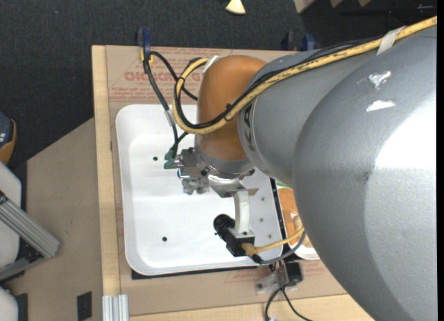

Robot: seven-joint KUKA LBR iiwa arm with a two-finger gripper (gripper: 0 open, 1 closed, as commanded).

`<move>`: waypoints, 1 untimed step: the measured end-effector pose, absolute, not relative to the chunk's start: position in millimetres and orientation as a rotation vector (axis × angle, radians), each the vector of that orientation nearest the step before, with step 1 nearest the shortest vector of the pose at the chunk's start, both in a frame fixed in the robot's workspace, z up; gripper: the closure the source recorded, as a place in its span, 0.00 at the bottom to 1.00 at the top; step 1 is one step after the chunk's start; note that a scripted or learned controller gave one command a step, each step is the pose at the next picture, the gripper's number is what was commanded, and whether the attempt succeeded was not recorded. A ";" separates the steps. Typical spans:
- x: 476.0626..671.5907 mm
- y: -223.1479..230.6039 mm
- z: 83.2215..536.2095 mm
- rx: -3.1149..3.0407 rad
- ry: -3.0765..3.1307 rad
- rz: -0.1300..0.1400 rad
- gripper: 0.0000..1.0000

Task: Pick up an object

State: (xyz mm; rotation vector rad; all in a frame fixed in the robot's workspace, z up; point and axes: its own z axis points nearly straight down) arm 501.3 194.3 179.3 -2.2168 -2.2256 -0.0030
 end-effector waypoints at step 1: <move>501.3 178.5 341.2 -2.225 -2.228 -0.027 1.00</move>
